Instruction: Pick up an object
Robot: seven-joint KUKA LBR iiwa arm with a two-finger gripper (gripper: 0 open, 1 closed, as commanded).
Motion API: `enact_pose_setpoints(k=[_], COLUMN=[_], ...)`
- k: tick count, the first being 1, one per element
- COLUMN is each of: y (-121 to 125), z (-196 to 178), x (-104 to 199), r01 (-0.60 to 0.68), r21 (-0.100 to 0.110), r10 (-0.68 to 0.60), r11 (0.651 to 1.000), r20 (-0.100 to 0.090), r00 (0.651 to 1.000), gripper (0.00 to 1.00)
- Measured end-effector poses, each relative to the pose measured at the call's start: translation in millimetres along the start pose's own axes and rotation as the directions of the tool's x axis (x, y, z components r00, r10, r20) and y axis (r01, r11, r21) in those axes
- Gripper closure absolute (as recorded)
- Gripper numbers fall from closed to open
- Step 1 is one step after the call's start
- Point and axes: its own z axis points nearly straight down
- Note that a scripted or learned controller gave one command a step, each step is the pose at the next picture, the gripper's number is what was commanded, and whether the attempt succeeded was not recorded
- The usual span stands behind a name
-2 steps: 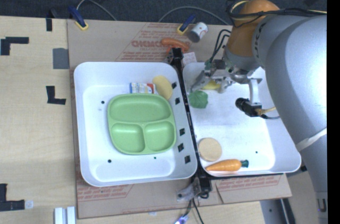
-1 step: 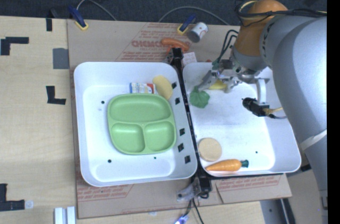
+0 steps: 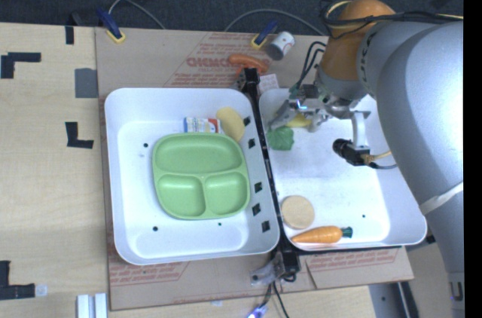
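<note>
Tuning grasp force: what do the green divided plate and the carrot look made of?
Green plate: likely hard moulded plastic, matte to satin, given its uniform colour and soft rounded dividers. Carrot: probably a plastic or rubber toy, with a smooth, even orange skin and a faint sheen; how soft it is cannot be told.

Green object [image 3: 281, 139], perhaps broccoli, beneath the claw [image 3: 295, 115].

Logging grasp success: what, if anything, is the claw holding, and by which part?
Cannot tell: the claw is low by a green item in the right bin; no grip visible.
</note>
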Motion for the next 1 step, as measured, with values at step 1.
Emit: enact_pose_setpoints(k=[1], y=[-0.2], z=[-0.1], x=[1.7], r01=[-0.002], r21=[0.000], r10=[0.002], r11=[1.000], r20=[0.002], r00=[1.000], gripper=[0.00])
